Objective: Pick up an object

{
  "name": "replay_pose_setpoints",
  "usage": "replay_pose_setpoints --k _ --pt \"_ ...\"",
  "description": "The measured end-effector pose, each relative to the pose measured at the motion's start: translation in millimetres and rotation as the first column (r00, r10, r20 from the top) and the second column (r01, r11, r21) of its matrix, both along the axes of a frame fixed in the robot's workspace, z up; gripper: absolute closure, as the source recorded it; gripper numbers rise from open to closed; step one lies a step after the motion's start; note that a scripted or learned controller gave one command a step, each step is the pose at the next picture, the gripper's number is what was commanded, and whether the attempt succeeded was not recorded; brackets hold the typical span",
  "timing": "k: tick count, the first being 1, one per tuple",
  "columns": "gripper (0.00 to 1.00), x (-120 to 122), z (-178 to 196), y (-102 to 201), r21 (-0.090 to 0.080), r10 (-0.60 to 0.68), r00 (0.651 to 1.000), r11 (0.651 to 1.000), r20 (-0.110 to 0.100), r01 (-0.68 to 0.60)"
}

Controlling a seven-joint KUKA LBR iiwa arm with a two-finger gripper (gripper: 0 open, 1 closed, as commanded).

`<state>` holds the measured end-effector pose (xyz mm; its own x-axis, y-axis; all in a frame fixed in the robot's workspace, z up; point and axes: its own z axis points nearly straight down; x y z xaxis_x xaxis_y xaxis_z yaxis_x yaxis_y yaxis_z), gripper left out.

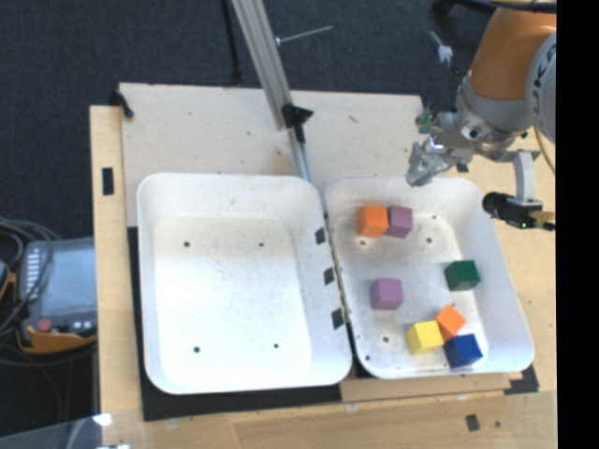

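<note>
gripper (pixel 423 168) hanging over top edge of right bin (pixel 510 279), fingers look apart, nothing in them. nearest grab: orange cube (pixel 373 221) touching purple cube (pixel 400 221), just below-left of gripper, upper part of bin.

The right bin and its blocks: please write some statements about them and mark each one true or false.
1. All the blocks lie in the right bin. True.
2. The orange block and a purple block sit side by side near the bin's far end. True.
3. The green block sits between the yellow and blue blocks. False: it lies alone by the right wall; the yellow block, the blue block and a second orange block cluster at the near end.
4. The gripper is over the bin's far edge. True.
5. The other purple block lies in the left bin. False: it lies in the right bin's middle.
</note>
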<state>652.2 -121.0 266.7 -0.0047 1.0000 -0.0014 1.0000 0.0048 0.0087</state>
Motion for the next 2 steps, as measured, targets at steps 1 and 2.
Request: replay_pose_setpoints --k 1,2 --pt "1.0 -3.0 -11.6 53.2 0.0 0.001 1.0 1.0 -0.009 -0.001" --pt "1.0 3.6 -5.9 99.4 0.001 0.001 1.0 1.0 -0.006 -0.001"
